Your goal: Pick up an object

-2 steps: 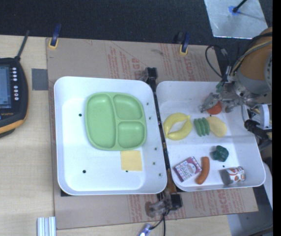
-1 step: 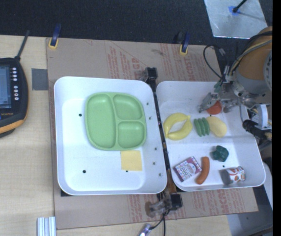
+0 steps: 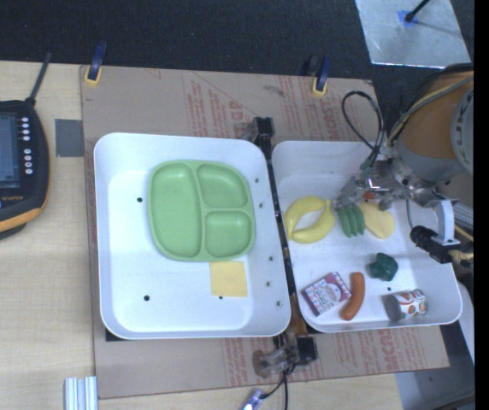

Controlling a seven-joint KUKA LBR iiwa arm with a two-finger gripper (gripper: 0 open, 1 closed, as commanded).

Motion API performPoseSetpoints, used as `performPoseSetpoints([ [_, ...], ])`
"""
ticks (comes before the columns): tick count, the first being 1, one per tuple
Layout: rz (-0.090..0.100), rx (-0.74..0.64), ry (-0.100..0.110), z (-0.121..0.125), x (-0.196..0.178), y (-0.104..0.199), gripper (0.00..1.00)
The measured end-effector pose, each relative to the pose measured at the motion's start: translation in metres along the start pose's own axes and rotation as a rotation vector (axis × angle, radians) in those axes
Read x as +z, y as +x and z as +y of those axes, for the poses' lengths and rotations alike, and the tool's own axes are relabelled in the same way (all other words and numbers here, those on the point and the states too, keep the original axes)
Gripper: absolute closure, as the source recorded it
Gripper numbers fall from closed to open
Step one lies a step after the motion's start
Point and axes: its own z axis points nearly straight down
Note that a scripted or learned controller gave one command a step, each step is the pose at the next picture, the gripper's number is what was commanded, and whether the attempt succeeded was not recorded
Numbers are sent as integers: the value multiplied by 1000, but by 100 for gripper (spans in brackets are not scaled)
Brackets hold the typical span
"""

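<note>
The worktop [image 3: 48,254] carries 2 white bins. The left bin [image 3: 116,229] holds a green divided plate [image 3: 200,209] with a yellow square [image 3: 229,278] just below it. The right bin [image 3: 296,161] holds a banana [image 3: 308,219], and beside the banana lie a green pod [image 3: 351,220], a pale yellow piece [image 3: 380,223], a dark green lump [image 3: 383,266], a sausage [image 3: 354,295], a red packet [image 3: 326,292] and a small carton [image 3: 406,305]. The claw [image 3: 353,196] hangs just above the green pod; whether it is clenched or released is unclear from here.
</note>
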Motion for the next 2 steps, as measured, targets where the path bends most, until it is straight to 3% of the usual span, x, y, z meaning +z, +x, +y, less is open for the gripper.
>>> performPoseSetpoints([
  [1,0,5,-3,-8,-36,-42,0],
  [2,0,2,-2,22,8,-41,0],
])
